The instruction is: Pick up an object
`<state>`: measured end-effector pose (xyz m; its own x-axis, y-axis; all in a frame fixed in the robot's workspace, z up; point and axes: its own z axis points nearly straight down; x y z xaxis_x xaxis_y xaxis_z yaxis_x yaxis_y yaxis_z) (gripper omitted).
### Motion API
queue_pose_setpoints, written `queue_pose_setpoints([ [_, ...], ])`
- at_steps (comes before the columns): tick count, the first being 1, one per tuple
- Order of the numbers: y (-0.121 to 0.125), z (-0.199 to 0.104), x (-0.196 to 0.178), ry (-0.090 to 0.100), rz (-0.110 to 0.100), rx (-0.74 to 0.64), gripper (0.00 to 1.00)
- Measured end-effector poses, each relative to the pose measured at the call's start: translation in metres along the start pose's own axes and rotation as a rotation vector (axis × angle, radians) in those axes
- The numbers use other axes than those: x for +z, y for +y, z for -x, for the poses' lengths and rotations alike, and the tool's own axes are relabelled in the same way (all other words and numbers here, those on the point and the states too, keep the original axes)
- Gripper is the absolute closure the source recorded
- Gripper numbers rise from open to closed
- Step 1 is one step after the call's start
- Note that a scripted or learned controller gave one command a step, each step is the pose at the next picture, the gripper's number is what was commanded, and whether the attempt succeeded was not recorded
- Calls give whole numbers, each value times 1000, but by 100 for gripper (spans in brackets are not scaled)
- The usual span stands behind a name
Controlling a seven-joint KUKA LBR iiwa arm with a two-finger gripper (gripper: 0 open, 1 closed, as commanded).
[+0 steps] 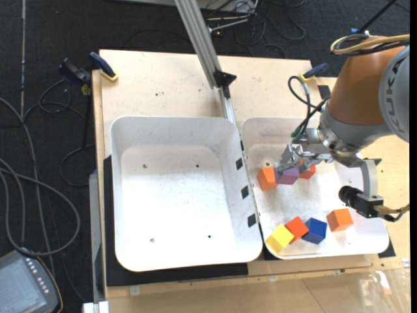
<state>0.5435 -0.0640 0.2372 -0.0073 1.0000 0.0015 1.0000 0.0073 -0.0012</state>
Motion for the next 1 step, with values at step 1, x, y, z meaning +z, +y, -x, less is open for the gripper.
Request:
queue_pose_setpoints([
  [1, 21, -54, -8, 0, 3, -2, 100],
])
